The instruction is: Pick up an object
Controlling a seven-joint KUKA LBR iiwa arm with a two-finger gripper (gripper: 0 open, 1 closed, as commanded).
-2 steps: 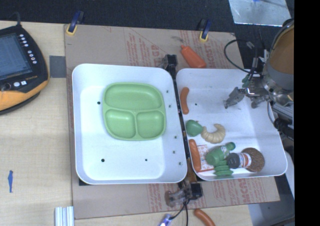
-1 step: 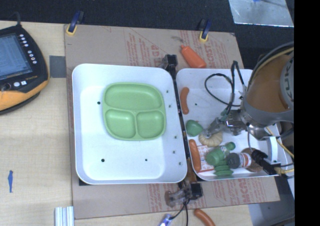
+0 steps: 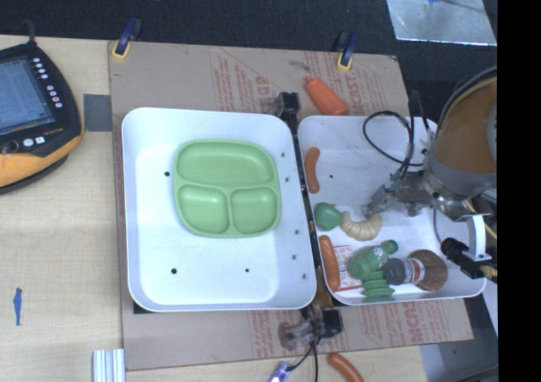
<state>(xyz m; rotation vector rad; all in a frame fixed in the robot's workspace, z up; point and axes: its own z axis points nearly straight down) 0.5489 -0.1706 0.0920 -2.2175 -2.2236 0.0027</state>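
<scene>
The arm is reaching in from the right, its gripper (image 3: 396, 196) hovering low over the right bin (image 3: 355, 137); whether it is wide or narrow, I cannot tell. A croissant (image 3: 363, 225) is lying just beside it. A green divided plate (image 3: 226, 187) is sitting in the left bin (image 3: 148, 228).

Colours on the surface and in the two bins

The left bin (image 3: 144, 203) is white and holds a pale green divided plate (image 3: 226, 187). The right bin (image 3: 338, 131) is white too, with an orange-red sausage (image 3: 312, 168), a green ball (image 3: 327, 216), a cream curved piece (image 3: 361, 226), a green toy (image 3: 370, 269) and a brown brush (image 3: 431, 270). An orange carrot (image 3: 325, 96) lies on brown cardboard (image 3: 211, 76) printed with red lettering. The surface (image 3: 59, 287) is light wood; the far-left handset (image 3: 34, 118) is black and orange with a blue-grey screen.
</scene>
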